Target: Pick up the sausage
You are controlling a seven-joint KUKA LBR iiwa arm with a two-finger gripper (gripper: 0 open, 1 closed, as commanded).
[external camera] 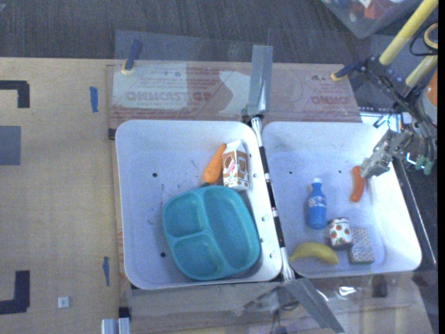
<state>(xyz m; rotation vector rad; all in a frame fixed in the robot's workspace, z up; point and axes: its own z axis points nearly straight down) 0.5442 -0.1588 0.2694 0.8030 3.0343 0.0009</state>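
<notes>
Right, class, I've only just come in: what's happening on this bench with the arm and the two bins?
The grey robot arm reaches in from the right, and its hand sits over the right white bin, right beside the top end of the small orange-red sausage. The sausage looks to be lying on the bin floor, not lifted. A blue bottle and a yellow banana lie nearby. The left white bin holds a teal divided plate, an orange carrot and a small carton.

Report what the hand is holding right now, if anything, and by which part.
It cannot be told for sure. The hand sits right at the upper end of the sausage in the right bin, but whether it has closed on that end is too blurred to see.
</notes>
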